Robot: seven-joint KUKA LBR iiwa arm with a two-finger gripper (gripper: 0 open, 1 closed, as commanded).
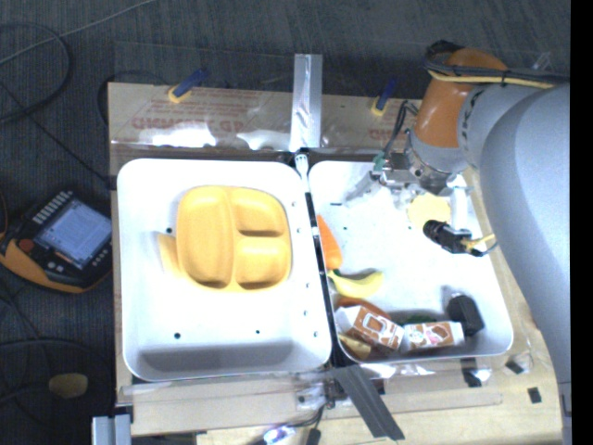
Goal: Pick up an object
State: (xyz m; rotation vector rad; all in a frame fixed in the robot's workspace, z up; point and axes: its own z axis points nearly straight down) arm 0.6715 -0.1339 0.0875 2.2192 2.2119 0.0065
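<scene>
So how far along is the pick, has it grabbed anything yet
Nothing looks picked yet. The hand is low over the back of the right bin, and nothing can be seen between its fingers. In hand: it seems to be positioning for a try. Left to do: actually grasp and lift something. The banana, carrot and boxed item lie in that bin, and the yellow tray sits in the left bin.

We count two white bins (139, 341), one yellow divided tray (232, 237), one banana (355, 281), one carrot (328, 241), and one wrapped packet (403, 332).
</scene>
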